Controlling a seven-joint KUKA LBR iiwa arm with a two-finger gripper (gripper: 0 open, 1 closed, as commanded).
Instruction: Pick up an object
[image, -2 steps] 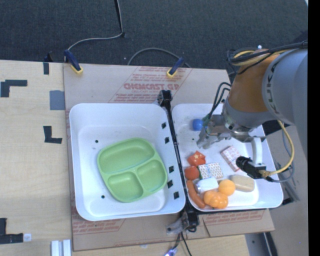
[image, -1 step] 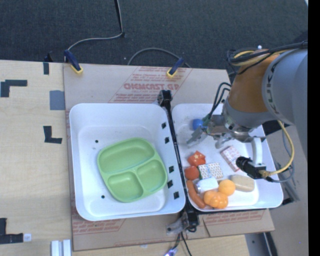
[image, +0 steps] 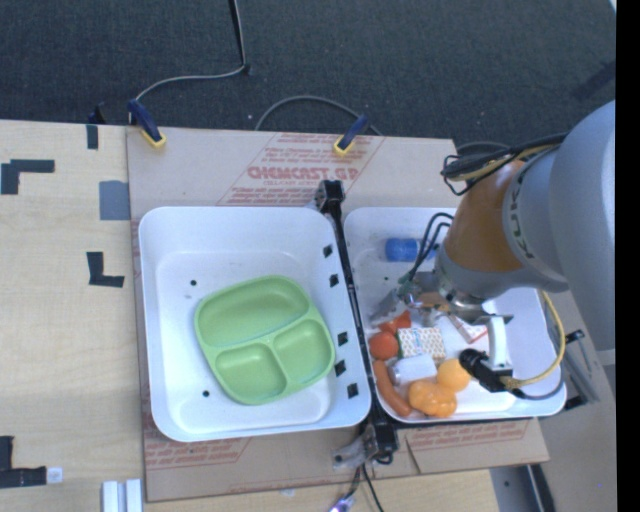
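We are seeing bright, even overhead light, with the two white bins (image: 160, 300) glaring close to blown-out. Soft shadows are sitting under the green plate (image: 262, 338) and along the bin walls. The whole frame is looking slightly soft and low-res; the arm (image: 560, 210) at right is blurring near the edge. The dark floor (image: 300, 50) is staying grainy.

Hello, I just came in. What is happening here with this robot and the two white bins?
A grey arm with an orange band reaches in from the right, over the right bin. Its gripper is down among a pile of small things there: orange and red toy foods, a patterned packet, a blue object. Nothing is visibly held. The left bin holds a green divided plate.
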